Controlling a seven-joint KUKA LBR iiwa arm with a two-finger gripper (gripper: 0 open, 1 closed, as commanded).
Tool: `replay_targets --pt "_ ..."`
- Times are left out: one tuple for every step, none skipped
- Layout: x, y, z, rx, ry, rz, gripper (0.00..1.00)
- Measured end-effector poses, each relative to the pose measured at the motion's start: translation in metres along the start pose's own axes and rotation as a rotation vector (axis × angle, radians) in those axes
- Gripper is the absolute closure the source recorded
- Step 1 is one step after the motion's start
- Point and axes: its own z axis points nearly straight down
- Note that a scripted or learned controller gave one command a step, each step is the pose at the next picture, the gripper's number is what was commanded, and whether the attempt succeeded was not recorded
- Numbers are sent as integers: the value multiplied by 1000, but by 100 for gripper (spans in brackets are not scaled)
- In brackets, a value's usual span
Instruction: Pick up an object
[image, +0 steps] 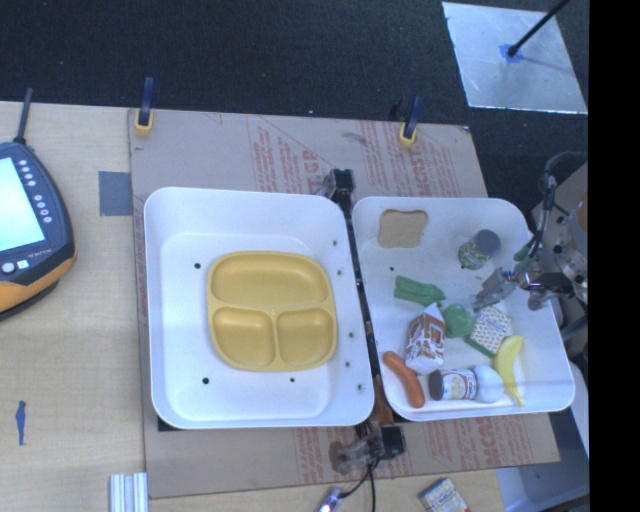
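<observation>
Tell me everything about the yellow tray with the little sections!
The yellow tray is a divided plate that looks like smooth plastic, mustard yellow, with rounded corners. It has three compartments: one wide one across the far side and two smaller ones side by side nearer the camera. All three look bare. It lies flat, right side up, in the middle of the left white bin, resting on the bin's floor, and nothing else touches it. The gripper is away over the right bin.

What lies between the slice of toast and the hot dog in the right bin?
In the camera view, between the toast and the hot dog lie a green piece and a red-and-white packet.
</observation>
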Motion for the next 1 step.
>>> replay_targets --pt "57 43 142 3 -1 -3 0"
